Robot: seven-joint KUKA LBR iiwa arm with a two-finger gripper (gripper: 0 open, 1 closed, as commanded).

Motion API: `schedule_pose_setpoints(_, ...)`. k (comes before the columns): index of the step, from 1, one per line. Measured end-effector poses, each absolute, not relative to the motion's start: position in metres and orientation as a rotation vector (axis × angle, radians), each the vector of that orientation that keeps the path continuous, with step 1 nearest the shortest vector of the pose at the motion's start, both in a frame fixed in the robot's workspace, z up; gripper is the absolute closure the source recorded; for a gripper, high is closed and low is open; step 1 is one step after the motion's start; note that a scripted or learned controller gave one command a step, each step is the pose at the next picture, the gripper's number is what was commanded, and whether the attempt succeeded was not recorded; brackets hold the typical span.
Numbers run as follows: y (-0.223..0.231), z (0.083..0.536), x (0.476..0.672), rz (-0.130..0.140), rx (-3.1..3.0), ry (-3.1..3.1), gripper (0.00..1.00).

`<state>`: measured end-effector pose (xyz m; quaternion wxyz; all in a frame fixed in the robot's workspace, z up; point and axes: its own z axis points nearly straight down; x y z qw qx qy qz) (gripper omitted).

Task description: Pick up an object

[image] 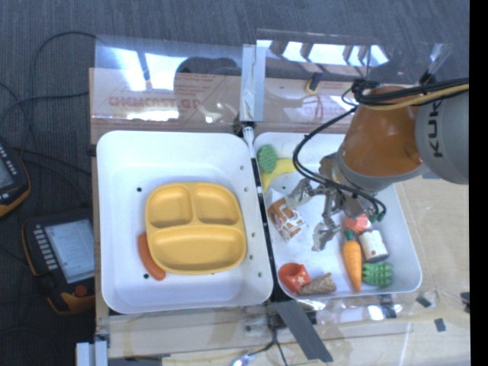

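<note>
Currently the claw (329,221) hangs low in the right bin (408,239), fingers spread, clasping nothing; the toy carrot (351,260) lies just beside it, near the front; it looks light, stiff and smooth, best pinched across its orange middle.

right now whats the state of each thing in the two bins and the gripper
yellow tray: upright in the left bin, its compartments bare
sausage: flat beside the tray, partly tucked under it
carrot: lying flat in the right bin, apart from the gripper
red cup: on its side
small box: tilted
gripper: low in the right bin, nothing visibly held
</note>
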<state>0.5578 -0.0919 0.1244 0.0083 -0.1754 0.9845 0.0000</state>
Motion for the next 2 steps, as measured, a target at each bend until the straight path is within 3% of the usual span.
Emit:
schedule_pose_setpoints(1, -0.171, 0.091, 0.515, -0.007, -0.577, 3.079, 0.0)
schedule_pose_setpoints(2, -0.171, 0.102, 0.516, -0.015, -0.575, 3.077, 1.0)
